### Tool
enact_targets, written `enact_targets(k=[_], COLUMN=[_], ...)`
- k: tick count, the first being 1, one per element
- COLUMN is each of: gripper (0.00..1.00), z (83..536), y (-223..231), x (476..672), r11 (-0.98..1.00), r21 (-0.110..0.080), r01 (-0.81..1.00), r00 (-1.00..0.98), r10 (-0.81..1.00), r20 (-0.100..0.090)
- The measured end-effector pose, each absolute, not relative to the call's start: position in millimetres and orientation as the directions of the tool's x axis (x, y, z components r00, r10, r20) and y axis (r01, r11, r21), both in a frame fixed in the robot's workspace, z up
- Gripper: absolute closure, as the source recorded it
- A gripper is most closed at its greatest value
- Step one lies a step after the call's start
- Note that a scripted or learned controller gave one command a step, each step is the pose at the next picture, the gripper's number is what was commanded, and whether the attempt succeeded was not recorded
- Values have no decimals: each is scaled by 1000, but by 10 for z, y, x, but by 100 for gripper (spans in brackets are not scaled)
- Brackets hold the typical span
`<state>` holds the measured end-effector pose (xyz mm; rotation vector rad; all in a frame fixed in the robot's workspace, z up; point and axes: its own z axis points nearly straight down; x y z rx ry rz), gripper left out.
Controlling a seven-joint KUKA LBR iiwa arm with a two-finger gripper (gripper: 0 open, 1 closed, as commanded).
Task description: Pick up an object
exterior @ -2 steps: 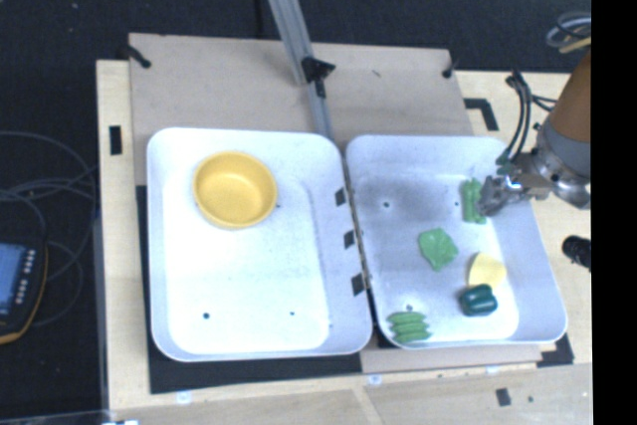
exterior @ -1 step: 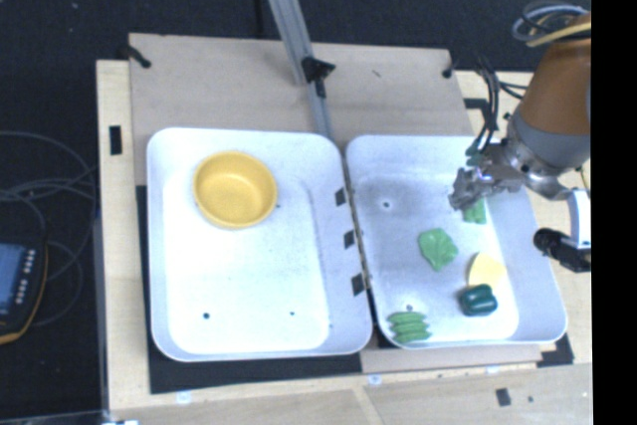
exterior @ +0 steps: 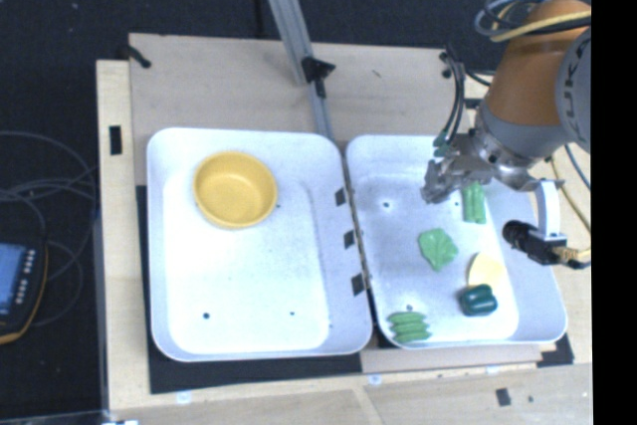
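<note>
**Claw low in right bin, nothing visibly gripped**

Arm (exterior: 532, 90) comes in from the right w/ its orange band above the wrist, so the claw (exterior: 441, 182) hangs over the upper part of the right bin (exterior: 393, 159). That's where the pickable stuff is, which explains the pose. Can't tell the claw's state: it's a dark grey cluster seen from above and the view doesn't resolve it. Nothing visibly held.

Candidates, all in the right bin:
- green stick-shaped piece (exterior: 474, 204), upright in the view, just beside the claw on its right. Nearest thing, prob the target, but that's a guess.
- light green lump (exterior: 437, 248), mid-bin, below the claw.
- pale yellow wedge (exterior: 485, 268), near the right wall.
- dark green block (exterior: 478, 300), just below the wedge, touching or nearly.
- ribbed green item (exterior: 407, 324), at the bottom edge, against the rim.

Left bin (exterior: 249, 314) holds a yellow bowl (exterior: 236, 189), upper left, well apart from the arm; not a likely pick from here.

Both bins sit side by side on the counter (exterior: 219, 85). A grey pole (exterior: 284, 0) slants up from the bins' join at the top.

Judgement: approach stage, pick not yet done. Risk: the stick is thin and off to one side of the claw, so a close could miss it.
</note>
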<state>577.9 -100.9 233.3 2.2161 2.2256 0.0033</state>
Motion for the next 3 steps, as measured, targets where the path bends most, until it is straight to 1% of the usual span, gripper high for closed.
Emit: enact_targets(k=[1,2,3], gripper=[100,100,100], z=[2338,2369,2312], y=[-430,-1,476], x=[5790,5955,5968], r11=[4,3,2], r21=[1,1,0], r01=[1000,1000,1000], r00=[-4,-3,-2], r10=[1000,1000,1000], r20=[1,1,1])
